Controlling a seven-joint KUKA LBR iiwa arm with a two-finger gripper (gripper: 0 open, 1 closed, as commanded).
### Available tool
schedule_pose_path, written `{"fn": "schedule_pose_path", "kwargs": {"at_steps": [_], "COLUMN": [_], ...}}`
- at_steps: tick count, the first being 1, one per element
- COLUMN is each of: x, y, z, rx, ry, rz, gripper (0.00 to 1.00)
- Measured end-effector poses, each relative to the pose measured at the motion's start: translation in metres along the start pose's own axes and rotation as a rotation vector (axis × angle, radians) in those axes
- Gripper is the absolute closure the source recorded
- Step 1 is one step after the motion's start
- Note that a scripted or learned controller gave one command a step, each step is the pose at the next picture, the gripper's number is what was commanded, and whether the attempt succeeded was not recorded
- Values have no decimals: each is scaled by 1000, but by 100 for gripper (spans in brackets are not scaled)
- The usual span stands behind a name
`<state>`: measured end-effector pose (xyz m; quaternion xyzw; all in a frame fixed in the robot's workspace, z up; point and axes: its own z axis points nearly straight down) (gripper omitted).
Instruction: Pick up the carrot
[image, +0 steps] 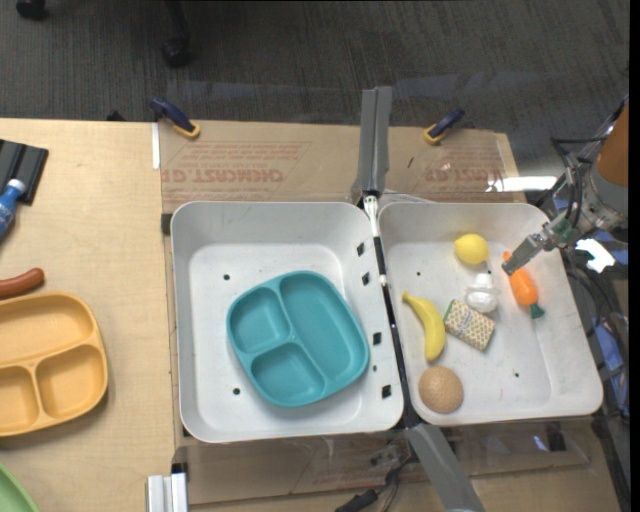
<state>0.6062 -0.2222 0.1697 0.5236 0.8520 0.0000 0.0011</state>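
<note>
A single round brown ball (440, 389) is sitting closest to the lens, at the front of the right-hand white bin (560, 385), one of two bins (190, 330) lying side by side on the bench. Sharing that right bin are one banana (428, 325), one tan sponge-like block (470, 325), one small white object (482, 295), one lemon (471, 249) and one carrot (525, 288). The carrot, orange with a small green tip, is lying near the bin's right wall, just beside the white object. The left bin is holding one teal divided plate (297, 338). Out on the wooden table (90, 210), one orange divided tray (45, 365) and one sausage (20, 284) are resting at the left edge. The arm is reaching in from the right, its gripper (522, 257) angling down and leftward, the tip hovering just above the carrot's upper end; whether its fingers are apart or together cannot be told from this angle.
</note>
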Motion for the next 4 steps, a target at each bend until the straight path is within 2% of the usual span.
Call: {"fn": "schedule_pose_path", "kwargs": {"at_steps": [1,2,3,4], "x": [-13,-14,29,48], "y": [28,29,51,83], "z": [77,66,77,-10], "rx": [-1,-5,0,1], "ry": [0,-4,1,-1], "rz": [-210,-208,182,493], "gripper": [0,100,100,100]}}
